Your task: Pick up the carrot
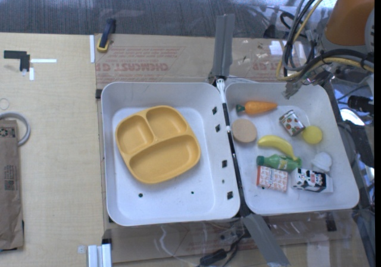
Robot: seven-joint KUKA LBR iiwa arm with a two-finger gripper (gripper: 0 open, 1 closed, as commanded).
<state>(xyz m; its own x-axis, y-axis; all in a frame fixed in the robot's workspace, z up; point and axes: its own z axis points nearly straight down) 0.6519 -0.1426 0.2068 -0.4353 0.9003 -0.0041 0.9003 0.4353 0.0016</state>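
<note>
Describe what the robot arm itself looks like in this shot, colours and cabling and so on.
At the upper right, the arm shows as a rounded orange shell. Black cables with a yellow one alongside loop from it toward the grey metal gripper at the right bin's top edge. The parts are glossy, and no markings are readable.

Left bin (113,159) contains a yellow divided plate (158,143). Right bin (339,194) contains a tan disc (244,131), banana (277,144), lemon (312,135), green bottle (278,162) and two small cartons (272,178).
</note>
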